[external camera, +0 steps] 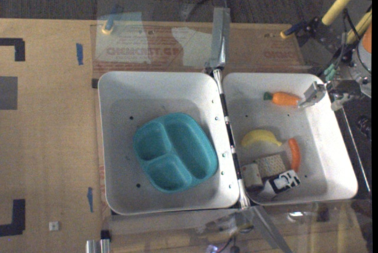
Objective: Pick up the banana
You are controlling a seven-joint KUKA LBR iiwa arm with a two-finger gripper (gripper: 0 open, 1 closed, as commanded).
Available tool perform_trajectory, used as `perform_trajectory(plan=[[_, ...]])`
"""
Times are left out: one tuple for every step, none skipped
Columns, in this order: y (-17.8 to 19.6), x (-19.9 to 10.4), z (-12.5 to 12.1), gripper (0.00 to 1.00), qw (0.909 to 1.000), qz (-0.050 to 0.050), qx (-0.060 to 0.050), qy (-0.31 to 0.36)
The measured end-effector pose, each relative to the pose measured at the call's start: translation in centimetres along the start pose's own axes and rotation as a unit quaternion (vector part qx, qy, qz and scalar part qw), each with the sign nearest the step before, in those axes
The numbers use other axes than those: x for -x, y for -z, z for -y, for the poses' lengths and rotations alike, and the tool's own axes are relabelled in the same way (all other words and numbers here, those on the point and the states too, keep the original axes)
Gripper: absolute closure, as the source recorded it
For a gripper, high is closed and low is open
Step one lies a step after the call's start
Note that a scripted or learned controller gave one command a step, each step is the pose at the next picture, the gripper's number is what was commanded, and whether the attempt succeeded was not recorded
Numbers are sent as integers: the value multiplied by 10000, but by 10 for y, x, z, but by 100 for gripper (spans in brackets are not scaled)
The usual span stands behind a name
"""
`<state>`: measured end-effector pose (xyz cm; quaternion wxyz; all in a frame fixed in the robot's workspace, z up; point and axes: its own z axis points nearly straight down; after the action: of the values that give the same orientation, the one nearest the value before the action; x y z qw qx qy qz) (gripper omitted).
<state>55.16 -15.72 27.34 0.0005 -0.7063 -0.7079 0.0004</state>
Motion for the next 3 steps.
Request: perform_trajectory(plan=[[-173, -27, -13, 0, 10000, 1, 11, 73], [-173, -27, -13, 0, 10000, 1, 10, 71], [-185, -3, 15, 0, 9981, 2, 55, 614]])
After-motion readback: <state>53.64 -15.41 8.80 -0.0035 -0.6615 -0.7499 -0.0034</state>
